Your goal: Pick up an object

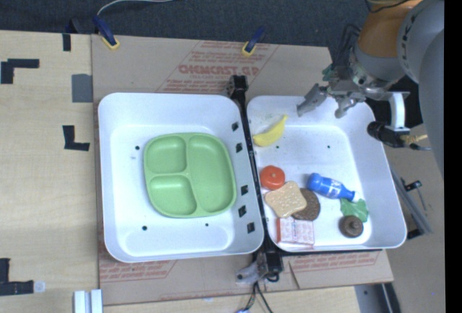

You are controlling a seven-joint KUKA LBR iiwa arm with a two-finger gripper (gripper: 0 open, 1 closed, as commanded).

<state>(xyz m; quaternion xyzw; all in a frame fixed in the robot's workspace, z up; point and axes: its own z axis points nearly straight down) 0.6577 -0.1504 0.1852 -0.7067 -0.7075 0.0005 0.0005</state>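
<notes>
In the right bin (375,160), the pile is crowding the near end — toast (284,198), blue bottle (330,186), tomato (272,176) — while the banana (270,131) is lying alone at the far left, the easiest pick. The gripper (326,104) is hovering over the far rim, fingers spread and holding nothing. The left bin (115,167) is carrying a green divided plate (189,174); cardboard (209,66) is showing beyond.

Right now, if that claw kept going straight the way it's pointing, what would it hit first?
Probably the yellow banana at the right bin's upper left corner; the gripper hangs above, so depth is uncertain.
</notes>
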